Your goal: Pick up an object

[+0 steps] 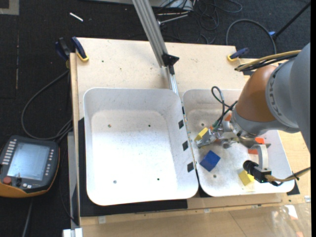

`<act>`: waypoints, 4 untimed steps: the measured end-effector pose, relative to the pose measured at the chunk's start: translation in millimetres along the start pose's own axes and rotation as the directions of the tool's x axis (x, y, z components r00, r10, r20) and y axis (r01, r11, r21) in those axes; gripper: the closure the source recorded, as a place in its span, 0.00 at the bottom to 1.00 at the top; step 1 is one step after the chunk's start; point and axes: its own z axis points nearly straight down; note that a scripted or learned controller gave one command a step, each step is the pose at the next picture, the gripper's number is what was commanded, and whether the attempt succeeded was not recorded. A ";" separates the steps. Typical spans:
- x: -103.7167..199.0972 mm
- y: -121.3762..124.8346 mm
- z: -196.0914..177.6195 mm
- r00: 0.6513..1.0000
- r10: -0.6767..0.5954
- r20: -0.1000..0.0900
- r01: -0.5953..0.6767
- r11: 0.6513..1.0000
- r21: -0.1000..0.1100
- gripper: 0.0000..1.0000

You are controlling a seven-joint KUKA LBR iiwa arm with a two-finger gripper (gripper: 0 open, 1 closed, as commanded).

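**Objects lay in the right bin as the gripper hung low over them**

Objects for the pick were seen from the camera view in the right bin (193,98), a shallow white tray with rounded corners and a speckled floor. A blue block (211,160), flat-faced and apparently rigid, lay near the bin's left wall, toward the front edge. A small yellow piece (202,134) was found closer to that wall and further back, just beside the gripper (210,138). Another yellow block (245,178) sat near the front right corner, and an orange-red piece (254,151) was partly hidden under the arm (276,100).

The gripper was held low over the middle of the bin, reached in from the right, probably so that one of the small hard pieces could be approached. Whether its jaws were spread or pressed together could not be told; the metal parts were too small and cluttered by cables. Nothing was clearly seen between them.

The left bin (98,132) was set touching the right one, presumably as a drop place. Both were carried on a pale board bench (123,58).
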 end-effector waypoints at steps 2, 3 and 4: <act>-0.9 -11.2 3.2 1.000 -0.001 0.004 0.001 1.000 0.002 0.00; -72.9 58.6 -0.5 1.000 -0.001 0.007 0.001 1.000 -0.006 0.00; -68.7 56.5 -9.8 1.000 -0.006 0.005 0.006 1.000 0.000 1.00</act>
